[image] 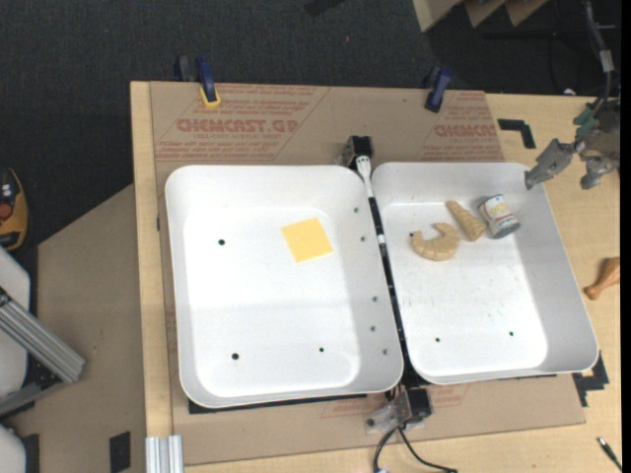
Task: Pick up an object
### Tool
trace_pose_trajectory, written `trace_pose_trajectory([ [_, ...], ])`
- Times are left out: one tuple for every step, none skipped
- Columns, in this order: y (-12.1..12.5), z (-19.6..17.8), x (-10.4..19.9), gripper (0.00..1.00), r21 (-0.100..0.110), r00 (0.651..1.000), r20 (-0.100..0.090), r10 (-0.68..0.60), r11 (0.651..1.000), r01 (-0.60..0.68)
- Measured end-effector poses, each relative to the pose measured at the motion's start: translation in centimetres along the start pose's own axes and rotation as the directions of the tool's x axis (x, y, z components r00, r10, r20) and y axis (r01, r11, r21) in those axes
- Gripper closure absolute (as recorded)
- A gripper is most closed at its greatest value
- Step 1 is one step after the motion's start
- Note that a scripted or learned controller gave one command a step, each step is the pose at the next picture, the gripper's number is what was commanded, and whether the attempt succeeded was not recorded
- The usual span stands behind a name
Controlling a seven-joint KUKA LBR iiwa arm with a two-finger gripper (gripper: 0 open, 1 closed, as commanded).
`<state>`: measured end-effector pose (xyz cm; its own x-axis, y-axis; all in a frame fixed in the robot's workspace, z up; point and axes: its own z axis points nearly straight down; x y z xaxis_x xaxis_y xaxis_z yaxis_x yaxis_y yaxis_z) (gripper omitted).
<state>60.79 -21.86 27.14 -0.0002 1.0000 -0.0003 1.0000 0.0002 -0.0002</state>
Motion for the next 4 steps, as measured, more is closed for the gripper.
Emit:
trace_pose_trajectory([
  [2.8, 12.6, -0.4, 0.0, 0.009, 1.0, -0.003, -0.002, 1.0, 0.002],
  [3.0, 10.6, -0.5, 1.0, -0.005, 1.0, 0.003, -0.003, 1.0, 0.003],
  [-2.8, 12.8, -0.4, 1.0, 0.007, 1.0, -0.003, 0.002, 1.0, -0.002],
  [-7.4, 15.9, -0.5, 1.0, 0.007, 1.0, -0.003, 0.002, 1.0, -0.002],
])
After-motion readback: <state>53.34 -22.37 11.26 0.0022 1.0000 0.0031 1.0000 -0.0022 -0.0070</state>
